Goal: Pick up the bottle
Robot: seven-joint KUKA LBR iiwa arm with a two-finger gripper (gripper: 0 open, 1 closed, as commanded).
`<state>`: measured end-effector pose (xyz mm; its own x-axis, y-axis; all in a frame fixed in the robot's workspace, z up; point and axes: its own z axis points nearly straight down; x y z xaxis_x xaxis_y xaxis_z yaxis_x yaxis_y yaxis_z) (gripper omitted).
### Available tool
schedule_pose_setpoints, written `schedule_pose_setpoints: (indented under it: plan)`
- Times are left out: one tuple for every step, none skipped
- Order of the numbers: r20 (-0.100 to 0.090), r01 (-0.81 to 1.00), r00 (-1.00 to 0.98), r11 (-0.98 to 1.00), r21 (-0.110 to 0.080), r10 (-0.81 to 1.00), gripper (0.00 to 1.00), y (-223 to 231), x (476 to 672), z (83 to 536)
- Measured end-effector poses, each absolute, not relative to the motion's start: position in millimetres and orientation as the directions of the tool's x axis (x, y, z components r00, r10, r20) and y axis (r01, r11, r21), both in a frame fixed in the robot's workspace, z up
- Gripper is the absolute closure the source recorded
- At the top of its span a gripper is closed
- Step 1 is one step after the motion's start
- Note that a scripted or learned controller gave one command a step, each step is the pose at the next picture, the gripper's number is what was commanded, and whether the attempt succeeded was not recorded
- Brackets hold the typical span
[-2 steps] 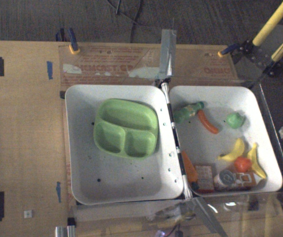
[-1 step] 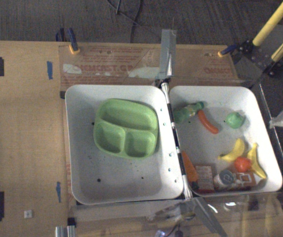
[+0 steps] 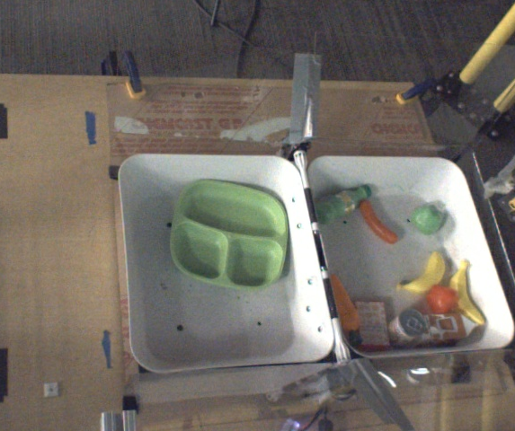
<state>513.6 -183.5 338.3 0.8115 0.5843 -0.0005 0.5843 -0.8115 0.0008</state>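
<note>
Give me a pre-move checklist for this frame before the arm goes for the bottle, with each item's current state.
1. Target located: the small green plastic bottle with an orange cap lies on its side at the upper left of the right-hand white bin: ok.
2. Top of bottle uncovered, nothing resting on it: ok.
3. Side clearance: the curved orange carrot-shaped toy sits right against the cap end, and the bin's left wall is close on the other side: not ok.
4. Bottle standing upright for a simple top grasp: not ok, it lies flat.
5. Drop-off space: the green three-compartment plastic tray in the left-hand white bin holds nothing: ok.
</note>
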Motion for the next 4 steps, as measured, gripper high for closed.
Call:
schedule_pose_setpoints:
  plan:
    - [-0.001,0.7,0.714,-0.714,-0.004,0.7,0.0,-218,574.6,201]
    - [0.01,0.745,0.667,-0.667,-0.001,0.745,0.0,-202,581.0,96]
    - [0.001,0.204,0.979,-0.979,0.0,0.204,0.0,-205,645.0,87]
    - [0.0,0.209,0.978,-0.978,-0.001,0.209,1.0,-203,646.1,98]
